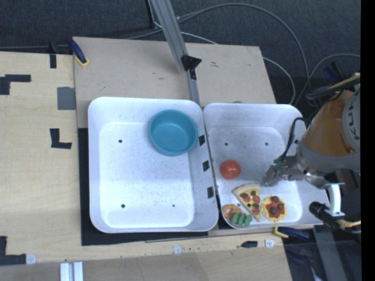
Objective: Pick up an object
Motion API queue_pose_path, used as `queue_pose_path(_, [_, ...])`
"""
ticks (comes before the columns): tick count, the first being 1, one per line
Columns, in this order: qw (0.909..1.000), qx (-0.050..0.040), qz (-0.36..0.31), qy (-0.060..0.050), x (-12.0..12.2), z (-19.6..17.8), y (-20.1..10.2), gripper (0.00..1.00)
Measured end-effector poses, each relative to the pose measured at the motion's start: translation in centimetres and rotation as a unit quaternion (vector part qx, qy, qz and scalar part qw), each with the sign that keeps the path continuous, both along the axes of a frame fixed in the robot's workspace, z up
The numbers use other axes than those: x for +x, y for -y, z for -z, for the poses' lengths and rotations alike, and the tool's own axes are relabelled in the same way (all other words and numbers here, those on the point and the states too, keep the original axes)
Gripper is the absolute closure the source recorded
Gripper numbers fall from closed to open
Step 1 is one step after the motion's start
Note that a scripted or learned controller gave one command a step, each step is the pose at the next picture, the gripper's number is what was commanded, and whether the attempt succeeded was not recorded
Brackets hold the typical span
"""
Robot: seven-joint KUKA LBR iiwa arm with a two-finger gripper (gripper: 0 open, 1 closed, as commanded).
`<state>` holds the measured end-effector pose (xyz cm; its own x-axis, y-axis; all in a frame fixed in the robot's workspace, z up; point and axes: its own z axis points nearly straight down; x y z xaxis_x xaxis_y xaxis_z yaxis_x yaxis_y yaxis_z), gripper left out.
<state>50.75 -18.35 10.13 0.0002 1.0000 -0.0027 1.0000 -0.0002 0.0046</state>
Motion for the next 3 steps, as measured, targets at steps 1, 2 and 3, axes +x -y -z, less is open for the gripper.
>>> queue_pose_path(1, [1.0,0.0009,0.0,-0.001,-0.7,-5.8,0.3,1.0])
queue_pose_path(2, [1.0,0.0007,0.0,0.0,-1.0,-12.0,0.2,1.0])
queue_pose_path(3, [1.0,0.0011,0.0,-0.002,-1.0,-14.1,0.2,1.0])
